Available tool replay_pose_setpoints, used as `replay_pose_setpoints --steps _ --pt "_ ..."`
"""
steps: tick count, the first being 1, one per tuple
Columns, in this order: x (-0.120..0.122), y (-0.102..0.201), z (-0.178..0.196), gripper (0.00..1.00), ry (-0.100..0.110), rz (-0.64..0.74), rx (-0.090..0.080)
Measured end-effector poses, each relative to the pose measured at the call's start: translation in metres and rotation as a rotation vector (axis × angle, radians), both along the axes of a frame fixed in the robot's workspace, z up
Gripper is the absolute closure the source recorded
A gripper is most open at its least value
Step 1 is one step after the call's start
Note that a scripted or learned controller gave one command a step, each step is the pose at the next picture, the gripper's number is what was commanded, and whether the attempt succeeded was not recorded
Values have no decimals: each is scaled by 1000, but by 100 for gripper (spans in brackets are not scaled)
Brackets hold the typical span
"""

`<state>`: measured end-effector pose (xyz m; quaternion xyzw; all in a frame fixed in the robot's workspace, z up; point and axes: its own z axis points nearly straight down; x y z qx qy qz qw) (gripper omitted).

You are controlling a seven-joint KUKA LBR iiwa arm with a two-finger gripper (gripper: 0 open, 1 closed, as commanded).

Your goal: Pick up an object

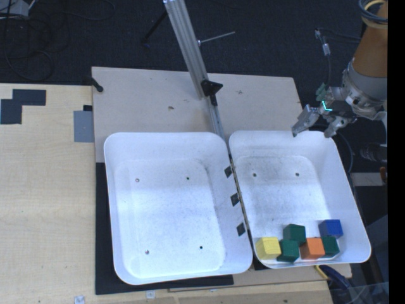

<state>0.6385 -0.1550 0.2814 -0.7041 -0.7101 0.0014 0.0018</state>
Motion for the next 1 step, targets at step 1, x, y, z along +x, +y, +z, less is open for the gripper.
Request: replay_pose_setpoints --steps 1 --pt "0 0 0 0 0 0 0"
